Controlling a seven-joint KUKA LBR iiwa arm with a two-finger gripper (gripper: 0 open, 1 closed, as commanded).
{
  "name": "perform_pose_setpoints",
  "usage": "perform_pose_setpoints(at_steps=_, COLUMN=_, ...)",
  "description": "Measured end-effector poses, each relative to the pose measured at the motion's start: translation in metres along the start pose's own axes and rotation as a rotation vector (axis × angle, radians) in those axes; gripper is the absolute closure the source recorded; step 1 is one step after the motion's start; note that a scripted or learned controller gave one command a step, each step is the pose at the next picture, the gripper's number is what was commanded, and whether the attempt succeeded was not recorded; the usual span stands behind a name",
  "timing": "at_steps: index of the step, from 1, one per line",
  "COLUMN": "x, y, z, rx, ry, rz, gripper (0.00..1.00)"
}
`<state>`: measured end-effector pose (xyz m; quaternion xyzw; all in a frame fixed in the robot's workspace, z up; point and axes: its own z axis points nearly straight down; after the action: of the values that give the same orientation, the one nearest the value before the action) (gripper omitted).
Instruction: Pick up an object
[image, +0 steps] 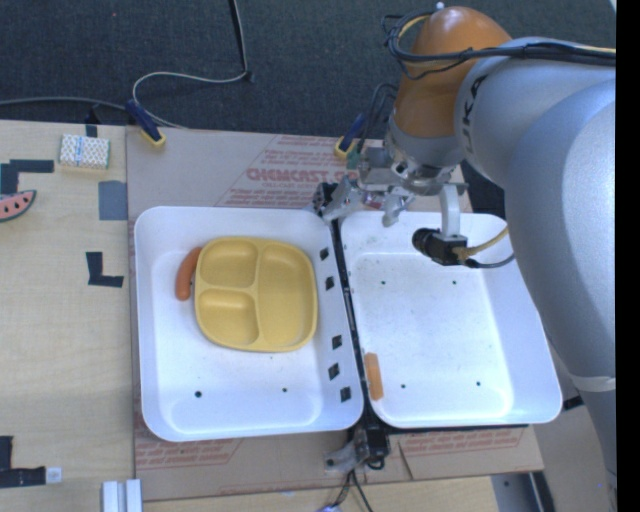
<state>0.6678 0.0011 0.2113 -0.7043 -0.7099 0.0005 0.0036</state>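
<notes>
Objects run from the hot dog (184, 274) beside the yellow plate (255, 293) in the left bin (160, 400) to the carrot (373, 375) lying lengthwise along the right bin's (520, 400) left wall, well below the gripper (385, 205).

Plate (256, 293) in left bin (160, 400), sausage (185, 274) touching plate's left

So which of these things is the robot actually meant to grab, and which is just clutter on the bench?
For the job:
- yellow divided plastic plate, left bin
- orange sausage-shaped piece, beside that plate
- small orange carrot-like piece, right bin
- two-finger gripper at the bins' far edge

Lying about:
- watermelon-slice toy
- small patterned block
- black tape marks
- cables
</notes>
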Motion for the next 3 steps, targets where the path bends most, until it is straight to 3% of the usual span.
perform_pose_setpoints(at_steps=1, x=0.0011, y=0.0000, z=-0.0093, rx=0.001, ry=0.002, rz=-0.002, gripper=1.00)
perform_pose_setpoints(at_steps=2, x=0.0011, y=0.0000, z=-0.0092, rx=0.001, ry=0.002, rz=-0.002, gripper=0.00)
perform_pose_setpoints(at_steps=3, x=0.0022, y=0.0000, z=-0.0186, rx=0.002, ry=0.004, rz=-0.003, gripper=1.00)
